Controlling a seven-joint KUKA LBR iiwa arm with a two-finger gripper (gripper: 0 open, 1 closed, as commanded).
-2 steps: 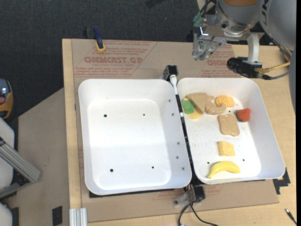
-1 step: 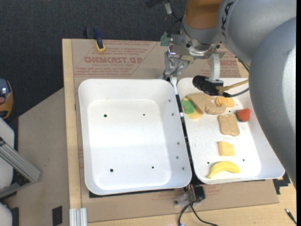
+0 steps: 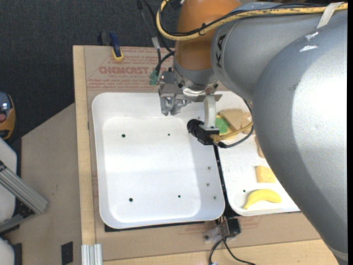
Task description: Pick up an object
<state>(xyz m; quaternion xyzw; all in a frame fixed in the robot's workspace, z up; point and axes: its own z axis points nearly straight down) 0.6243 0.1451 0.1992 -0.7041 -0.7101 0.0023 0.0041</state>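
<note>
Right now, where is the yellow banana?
The banana lies in the right bin, near its front edge, just in front of a small yellow block and partly under the big grey arm.

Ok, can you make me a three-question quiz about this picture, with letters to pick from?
1. Where is the banana?
A. left bin
B. right bin
C. on the floor

2. What colour is the band above the robot's wrist?
A. orange
B. blue
C. pink

3. How many dark dots are on the left bin's floor?
A. none
B. four
C. ten

Answers:
1 B, the banana lies near the front edge of the right bin.
2 A, the rounded part above the wrist is orange.
3 B, four small dots sit in a rough square on the white floor.
</note>
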